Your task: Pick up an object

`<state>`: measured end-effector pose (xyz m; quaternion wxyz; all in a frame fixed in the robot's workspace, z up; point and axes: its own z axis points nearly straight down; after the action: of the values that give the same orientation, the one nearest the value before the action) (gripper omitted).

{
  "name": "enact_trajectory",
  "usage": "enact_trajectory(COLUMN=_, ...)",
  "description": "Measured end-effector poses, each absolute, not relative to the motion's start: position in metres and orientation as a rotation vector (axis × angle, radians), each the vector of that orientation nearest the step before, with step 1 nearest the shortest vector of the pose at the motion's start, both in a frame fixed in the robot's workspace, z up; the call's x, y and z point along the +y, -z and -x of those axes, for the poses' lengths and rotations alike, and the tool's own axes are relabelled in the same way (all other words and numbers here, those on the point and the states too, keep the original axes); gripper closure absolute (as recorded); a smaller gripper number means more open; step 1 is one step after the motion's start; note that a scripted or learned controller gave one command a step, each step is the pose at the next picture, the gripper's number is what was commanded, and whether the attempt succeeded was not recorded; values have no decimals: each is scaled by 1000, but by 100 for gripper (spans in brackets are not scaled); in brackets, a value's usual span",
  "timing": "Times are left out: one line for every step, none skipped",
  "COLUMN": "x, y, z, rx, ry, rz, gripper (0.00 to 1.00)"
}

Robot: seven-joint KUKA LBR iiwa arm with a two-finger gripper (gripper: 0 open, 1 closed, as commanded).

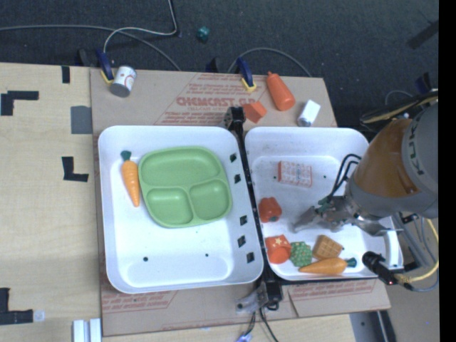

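A: Which things can you pick from, and where do they lie?

B: You'll find them in the right bin (356, 140): a red piece (269, 209) near the divider, and along the front wall a red-orange piece (278, 249), a green piece (301, 253), a waffle-like tan piece (328, 247) and a carrot (324, 266) lying flat. A pale card (294, 173) lies toward the back.

A: And the gripper?

B: The gripper (305, 221) sits low over the right bin's middle, just above that front cluster, with nothing between its fingers; you can't tell their spacing.

A: The other bin?

B: The left bin (114, 262) holds a green divided plate (185, 186) with a second carrot (130, 179) beside its left edge. Its front half gives you bare floor.
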<state>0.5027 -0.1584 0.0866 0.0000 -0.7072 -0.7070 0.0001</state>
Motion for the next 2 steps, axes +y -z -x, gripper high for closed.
enact_trajectory(x=-50, y=-184, z=-484, rx=-2224, ry=1, rz=2217, gripper=0)
enact_trajectory(x=-106, y=-105, z=-533, rx=-2220, ry=-4, rz=2220, gripper=0)
